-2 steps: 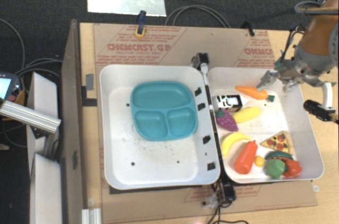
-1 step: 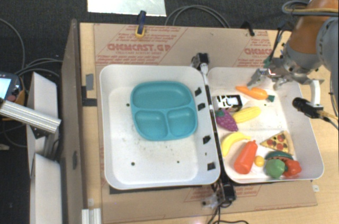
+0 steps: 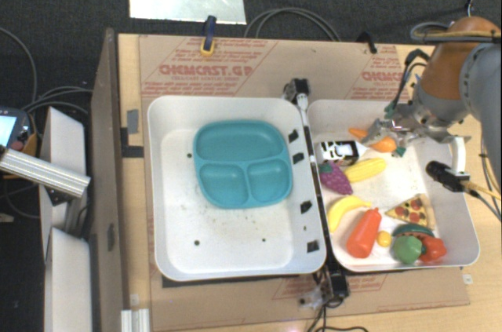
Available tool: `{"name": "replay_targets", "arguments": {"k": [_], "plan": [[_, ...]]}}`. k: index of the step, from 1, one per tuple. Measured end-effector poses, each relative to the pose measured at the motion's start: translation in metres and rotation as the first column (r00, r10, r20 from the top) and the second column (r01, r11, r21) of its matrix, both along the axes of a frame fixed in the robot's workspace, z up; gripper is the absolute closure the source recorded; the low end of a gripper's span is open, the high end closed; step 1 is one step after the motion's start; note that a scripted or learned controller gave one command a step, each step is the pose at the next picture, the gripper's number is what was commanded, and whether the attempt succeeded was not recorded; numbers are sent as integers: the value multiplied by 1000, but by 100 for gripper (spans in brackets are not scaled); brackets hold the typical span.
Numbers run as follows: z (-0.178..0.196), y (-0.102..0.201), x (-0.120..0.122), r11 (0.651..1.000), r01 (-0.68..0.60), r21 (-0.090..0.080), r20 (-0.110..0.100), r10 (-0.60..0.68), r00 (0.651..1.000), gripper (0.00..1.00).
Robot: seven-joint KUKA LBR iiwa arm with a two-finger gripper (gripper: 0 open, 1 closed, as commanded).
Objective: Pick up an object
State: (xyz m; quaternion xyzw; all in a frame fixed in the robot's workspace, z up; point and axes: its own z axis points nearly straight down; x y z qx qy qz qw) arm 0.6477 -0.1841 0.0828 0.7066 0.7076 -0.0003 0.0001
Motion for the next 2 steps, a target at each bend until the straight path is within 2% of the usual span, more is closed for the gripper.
{"name": "replay_targets", "arguments": {"k": [1,2], "plan": [[3,0,6,1000,-4,1,0,4,1000,0],[2,12,14,1000,-4,0,0,4,1000,0]]}}
